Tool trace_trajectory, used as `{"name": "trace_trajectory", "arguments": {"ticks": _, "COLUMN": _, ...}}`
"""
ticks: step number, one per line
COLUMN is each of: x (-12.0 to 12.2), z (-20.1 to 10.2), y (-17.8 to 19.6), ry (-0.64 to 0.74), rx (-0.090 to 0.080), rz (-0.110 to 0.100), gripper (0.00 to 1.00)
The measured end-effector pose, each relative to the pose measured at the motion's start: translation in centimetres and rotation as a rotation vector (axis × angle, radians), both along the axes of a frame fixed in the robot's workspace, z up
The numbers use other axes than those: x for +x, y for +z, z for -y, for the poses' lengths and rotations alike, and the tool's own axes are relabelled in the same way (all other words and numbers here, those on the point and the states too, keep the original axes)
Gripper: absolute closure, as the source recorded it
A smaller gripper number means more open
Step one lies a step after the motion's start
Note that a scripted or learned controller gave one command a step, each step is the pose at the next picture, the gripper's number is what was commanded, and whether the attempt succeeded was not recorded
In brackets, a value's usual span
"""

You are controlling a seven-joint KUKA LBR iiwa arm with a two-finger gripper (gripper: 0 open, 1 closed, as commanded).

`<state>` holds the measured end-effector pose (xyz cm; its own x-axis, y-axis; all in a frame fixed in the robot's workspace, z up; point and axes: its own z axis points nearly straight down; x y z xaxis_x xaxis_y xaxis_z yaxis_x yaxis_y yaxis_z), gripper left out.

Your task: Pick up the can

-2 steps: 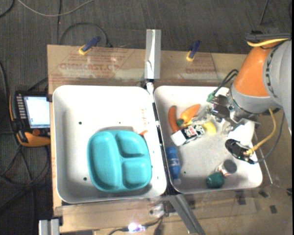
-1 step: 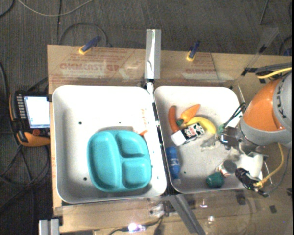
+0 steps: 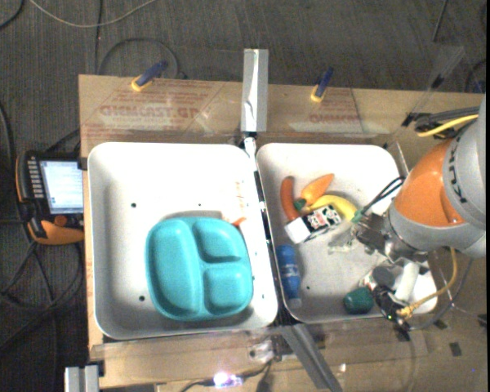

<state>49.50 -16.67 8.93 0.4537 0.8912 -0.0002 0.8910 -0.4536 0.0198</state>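
While the blue cylindrical can [image 3: 287, 272] lies on its side along the left wall of the right-hand shallow white bin [image 3: 367, 174], long axis parallel to that wall, the two-finger gripper [image 3: 361, 235] hangs off to its view-right, and honestly I can't tell if it's spread or closed.

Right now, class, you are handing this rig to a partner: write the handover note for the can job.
Gripper: above the right side of the right bin; open or shut cannot be told.
Can: blue, lying in the right bin along its left wall, apart from the gripper.
Done: nothing lifted yet.
Left: cross the bin to the can, grasp it, lift it. A white box lies close by the can's far end; probably worth avoiding.
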Motion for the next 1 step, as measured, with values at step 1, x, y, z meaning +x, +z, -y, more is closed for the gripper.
{"name": "trace_trajectory", "arguments": {"ticks": 1, "x": -0.01, "z": 0.00, "y": 0.00, "ry": 0.000, "rx": 0.000, "rz": 0.000, "gripper": 0.00}}
